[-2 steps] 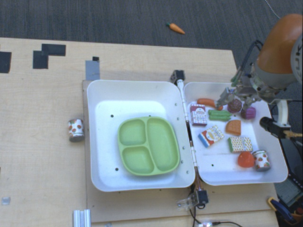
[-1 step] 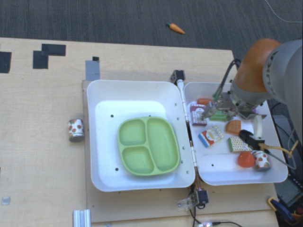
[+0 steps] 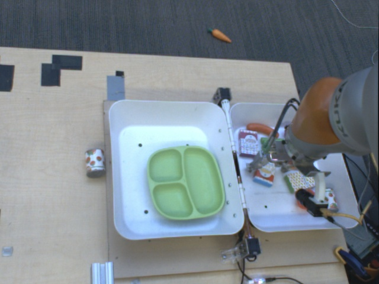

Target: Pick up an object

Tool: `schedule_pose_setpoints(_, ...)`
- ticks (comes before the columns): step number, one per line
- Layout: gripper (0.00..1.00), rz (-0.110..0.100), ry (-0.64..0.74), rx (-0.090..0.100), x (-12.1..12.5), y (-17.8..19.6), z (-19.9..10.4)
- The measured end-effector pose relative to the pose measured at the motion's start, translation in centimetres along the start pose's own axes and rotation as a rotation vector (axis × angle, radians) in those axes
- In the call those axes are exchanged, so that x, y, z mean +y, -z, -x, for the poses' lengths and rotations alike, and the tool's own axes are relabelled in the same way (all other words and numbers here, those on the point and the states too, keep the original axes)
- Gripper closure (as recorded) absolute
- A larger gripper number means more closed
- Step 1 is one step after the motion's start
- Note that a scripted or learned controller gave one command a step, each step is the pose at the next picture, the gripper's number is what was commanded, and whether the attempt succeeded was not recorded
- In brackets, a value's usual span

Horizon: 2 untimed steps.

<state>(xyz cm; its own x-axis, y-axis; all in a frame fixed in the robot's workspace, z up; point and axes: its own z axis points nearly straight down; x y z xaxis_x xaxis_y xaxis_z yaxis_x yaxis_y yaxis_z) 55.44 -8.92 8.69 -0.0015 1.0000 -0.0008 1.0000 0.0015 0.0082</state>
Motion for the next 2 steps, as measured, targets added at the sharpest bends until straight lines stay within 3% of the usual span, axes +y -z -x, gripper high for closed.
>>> schedule_pose_setpoints(1, 1.0, 0.006, 0.001, -0.001, 0.2, 1.1, 0.0)
schedule_pose_setpoints(2, 1.0, -0.005, 0.003, 0.002, -5.1, 9.8, -7.3)
